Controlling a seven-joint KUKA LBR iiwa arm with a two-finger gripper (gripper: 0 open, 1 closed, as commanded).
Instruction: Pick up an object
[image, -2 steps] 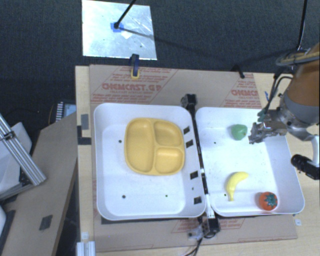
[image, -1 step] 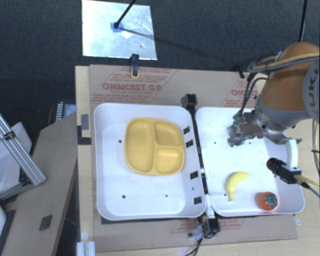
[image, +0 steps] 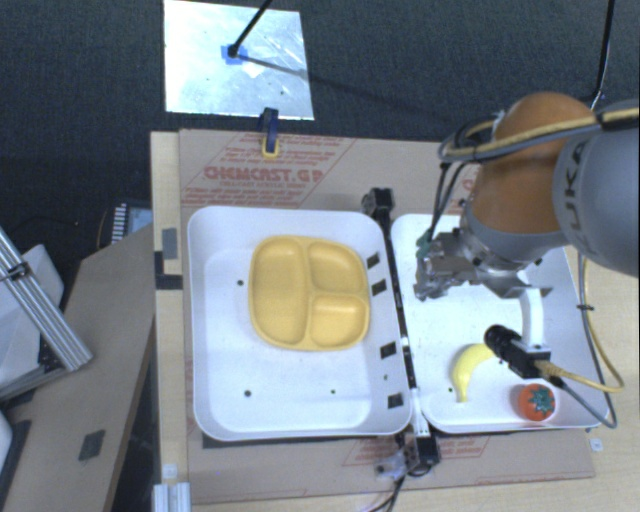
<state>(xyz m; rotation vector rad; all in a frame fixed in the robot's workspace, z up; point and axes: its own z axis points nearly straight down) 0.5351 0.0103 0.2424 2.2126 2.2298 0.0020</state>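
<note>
gripper (image: 434, 276) hangs over the left side of the right bin (image: 432, 345), banana (image: 467, 366) and tomato (image: 533, 402) nearby, can't tell if it's open or closed

One camera is sitting high above the bench (image: 330, 165), looking down at a slant on the left bin (image: 225, 390) and right bin (image: 440, 330).

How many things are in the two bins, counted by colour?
Yellow: 2 (plate, banana)
Orange-red: 1 (round fruit with a green top)
Total: 3
</note>
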